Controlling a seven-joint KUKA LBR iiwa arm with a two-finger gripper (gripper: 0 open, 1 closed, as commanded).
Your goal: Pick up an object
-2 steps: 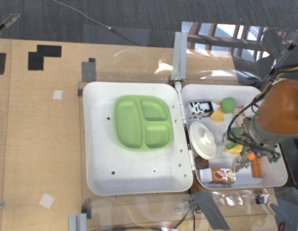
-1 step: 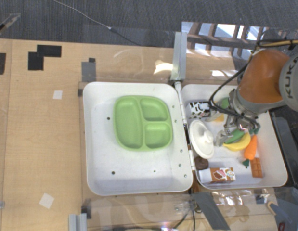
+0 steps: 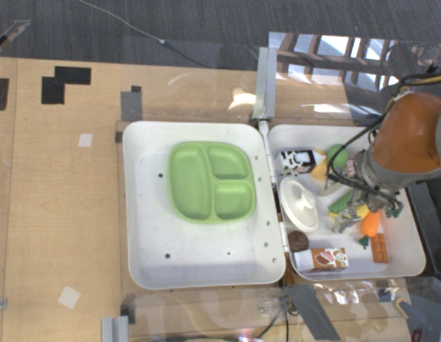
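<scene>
Objects for picking are crowded into the right bin (image 3: 412,262), at the right of the frame: a white bowl-like piece (image 3: 300,204) near its left wall, a black-and-white item (image 3: 296,161) above it, a small brown round thing (image 3: 298,241) below it, and a small printed box (image 3: 328,258) lying with its long axis left to right along the lower edge. An orange carrot-like piece (image 3: 370,224) is seen with its long axis running up and down the frame, with a brown block (image 3: 379,247) just below it. The gripper (image 3: 355,209) is lowered among green, yellow and orange items at the bin's middle; whether it is parted or closed, or has hold of anything, cannot be told from the clutter. The left bin (image 3: 145,262) is occupied by a green divided plate (image 3: 209,182).
</scene>
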